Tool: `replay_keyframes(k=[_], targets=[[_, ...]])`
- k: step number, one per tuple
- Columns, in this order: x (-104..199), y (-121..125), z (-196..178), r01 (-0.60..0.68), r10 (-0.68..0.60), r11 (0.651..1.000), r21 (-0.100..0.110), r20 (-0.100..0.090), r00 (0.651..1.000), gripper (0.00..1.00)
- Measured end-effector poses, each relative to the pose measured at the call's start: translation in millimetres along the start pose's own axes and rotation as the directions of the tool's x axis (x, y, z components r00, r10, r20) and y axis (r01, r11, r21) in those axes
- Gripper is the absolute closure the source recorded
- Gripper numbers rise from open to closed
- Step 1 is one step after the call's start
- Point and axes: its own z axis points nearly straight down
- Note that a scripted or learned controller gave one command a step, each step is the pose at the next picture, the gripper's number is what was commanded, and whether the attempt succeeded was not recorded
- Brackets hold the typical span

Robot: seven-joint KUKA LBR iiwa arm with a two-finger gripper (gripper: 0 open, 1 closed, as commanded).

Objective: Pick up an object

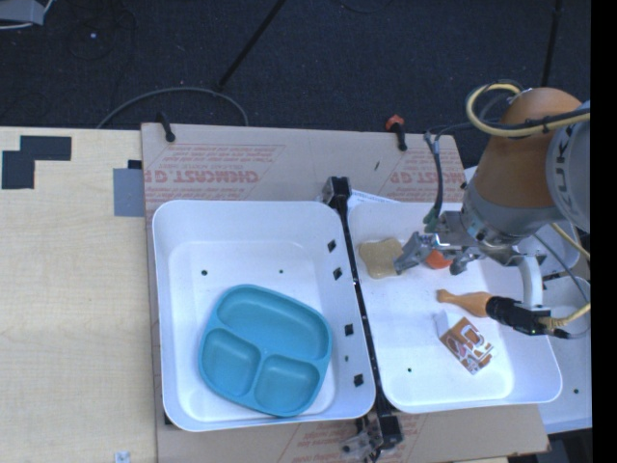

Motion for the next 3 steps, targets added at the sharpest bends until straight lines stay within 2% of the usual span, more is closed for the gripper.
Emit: replay_keyframes(k=[1,2,3], targets=[[0,3,-7,0.002,-0.002,1.000,-0.014,0.001,1.000,0.00],[1,8,56,0.001,-0.001,1.000,-0.007,0.000,1.000,0.00],[2,8,105,0.000,0.000,1.000,-0.011,0.001,1.000,0.00]])
